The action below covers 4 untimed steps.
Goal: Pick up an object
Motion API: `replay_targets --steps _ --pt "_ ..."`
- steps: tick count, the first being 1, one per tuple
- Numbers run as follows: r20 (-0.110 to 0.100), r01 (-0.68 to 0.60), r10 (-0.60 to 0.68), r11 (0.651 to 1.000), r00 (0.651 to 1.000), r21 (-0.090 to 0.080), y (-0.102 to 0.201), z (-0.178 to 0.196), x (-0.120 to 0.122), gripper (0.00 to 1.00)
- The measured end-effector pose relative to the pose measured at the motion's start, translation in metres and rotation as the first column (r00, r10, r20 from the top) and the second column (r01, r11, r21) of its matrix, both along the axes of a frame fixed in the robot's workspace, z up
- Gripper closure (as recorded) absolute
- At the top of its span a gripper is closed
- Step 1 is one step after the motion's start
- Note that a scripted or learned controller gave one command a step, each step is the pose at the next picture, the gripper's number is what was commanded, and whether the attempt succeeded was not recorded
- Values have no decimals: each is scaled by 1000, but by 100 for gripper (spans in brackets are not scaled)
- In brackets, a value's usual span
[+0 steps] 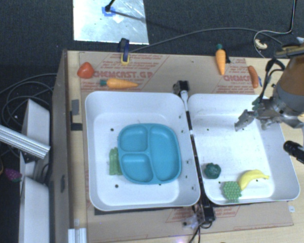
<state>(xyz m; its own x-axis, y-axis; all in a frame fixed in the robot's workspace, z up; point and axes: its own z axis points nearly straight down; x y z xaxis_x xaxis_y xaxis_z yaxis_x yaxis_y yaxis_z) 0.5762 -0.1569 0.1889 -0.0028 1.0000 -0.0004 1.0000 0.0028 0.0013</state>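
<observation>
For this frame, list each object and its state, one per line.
Gripper: over the right bin, holding nothing seen.
Banana: lying in the right bin.
Green grapes: beside the banana.
Dark green vegetable: near the divider.
Blue plate: flat in the left bin.

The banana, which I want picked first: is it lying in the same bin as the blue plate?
No. The banana lies in the right bin, while the blue plate sits in the left bin.

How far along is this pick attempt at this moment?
Nothing looks picked yet: the yellow plastic banana, the dark green round toy and the light green bumpy toy all lie on the floor of the right white bin. The claw hangs above that bin's upper part, apart from them. Descent and grasp remain.
</observation>
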Motion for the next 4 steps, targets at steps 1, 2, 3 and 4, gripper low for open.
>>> replay_targets --steps 1,2,3,4 --pt "1 -1 1 1000 1000 0 30 -104 25 0" --pt "2 -2 2 1000 1000 -1 -5 -104 93 0" --pt "6 -6 6 1000 1000 -3 -5 -92 94 100" --pt "9 -10 10 1000 1000 -5 -5 -81 96 100"
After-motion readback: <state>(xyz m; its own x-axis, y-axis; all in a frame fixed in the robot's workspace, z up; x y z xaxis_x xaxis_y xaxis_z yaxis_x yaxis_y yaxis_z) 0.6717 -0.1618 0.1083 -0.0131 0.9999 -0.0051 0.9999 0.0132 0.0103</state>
